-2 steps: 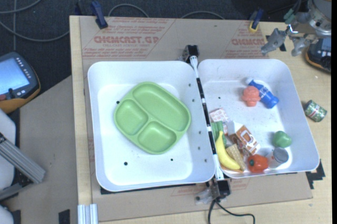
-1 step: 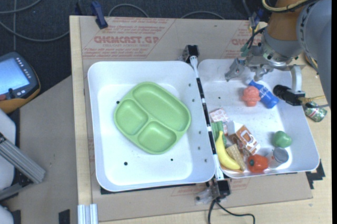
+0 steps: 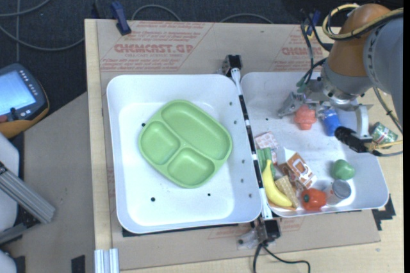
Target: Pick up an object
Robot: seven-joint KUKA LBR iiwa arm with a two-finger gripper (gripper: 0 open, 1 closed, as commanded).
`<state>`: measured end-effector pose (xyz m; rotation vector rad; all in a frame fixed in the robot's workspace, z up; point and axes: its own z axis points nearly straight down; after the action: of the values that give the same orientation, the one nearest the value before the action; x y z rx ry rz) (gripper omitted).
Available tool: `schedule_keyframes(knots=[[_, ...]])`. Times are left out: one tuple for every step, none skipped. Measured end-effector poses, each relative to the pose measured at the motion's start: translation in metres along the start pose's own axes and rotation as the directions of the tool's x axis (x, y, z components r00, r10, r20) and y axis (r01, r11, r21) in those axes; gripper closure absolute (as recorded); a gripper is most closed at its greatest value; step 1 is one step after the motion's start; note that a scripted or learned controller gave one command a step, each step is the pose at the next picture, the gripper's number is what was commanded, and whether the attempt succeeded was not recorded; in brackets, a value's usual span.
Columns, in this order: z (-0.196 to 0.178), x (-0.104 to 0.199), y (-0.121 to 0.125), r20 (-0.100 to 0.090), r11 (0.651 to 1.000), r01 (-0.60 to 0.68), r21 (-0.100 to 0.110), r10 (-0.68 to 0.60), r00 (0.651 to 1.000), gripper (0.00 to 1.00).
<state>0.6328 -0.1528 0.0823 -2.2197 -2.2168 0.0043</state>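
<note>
End effector (image 3: 306, 105) low over far part of right bin (image 3: 269, 89), directly above an orange-red object (image 3: 305, 118); cannot tell finger state. Green divided tray (image 3: 186, 143) lies in left bin (image 3: 128, 105).

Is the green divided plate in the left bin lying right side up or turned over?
Right side up. The green divided plate lies flat in the left bin, and its three hollow compartments face upward.
</note>
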Motion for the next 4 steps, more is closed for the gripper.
schedule_keyframes(knots=[[-0.015, 0.0, 0.003, 0.002, 1.0, 0.001, -0.01, -0.001, 1.0, 1.0], [-0.014, 0.0, 0.003, 0.002, 1.0, 0.0, -0.008, 0.0, 1.0, 0.0], [-0.002, 0.031, -0.063, 0.001, 1.0, 0.0, -0.001, 0.0, 1.0, 0.0], [-0.012, 0.03, -0.06, 0.003, 1.0, 0.0, -0.008, 0.0, 1.0, 1.0]])
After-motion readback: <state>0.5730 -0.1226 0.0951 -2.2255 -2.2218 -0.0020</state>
